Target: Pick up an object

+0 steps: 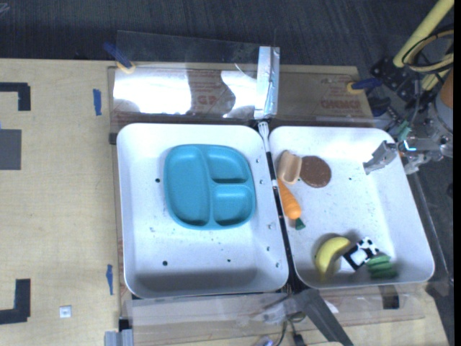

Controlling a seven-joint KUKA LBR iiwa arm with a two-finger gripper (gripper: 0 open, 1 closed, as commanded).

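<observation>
**Currently: gripper parked at right bin's far-right edge**

Gripper point(380, 157) was seen over the right bin point(360, 143); its opening could not be told, and nothing was seen held. Banana point(328, 254), carrot point(290, 204), brown disc point(315, 171) were spotted well apart from it. Blue plate point(209, 186) was seen in the left bin point(137, 207). Wooden bench point(50, 193) was noted.

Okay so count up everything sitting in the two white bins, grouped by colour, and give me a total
Blue: 1, the blue divided plastic plate
Orange: 1, the orange toy carrot
Yellow: 1, the yellow toy banana
Brown or tan: 2, the round brown disc and the tan bread-like piece
Green: 1, the small green item
Black and white: 1, the black-and-white block
Total: 7
</observation>
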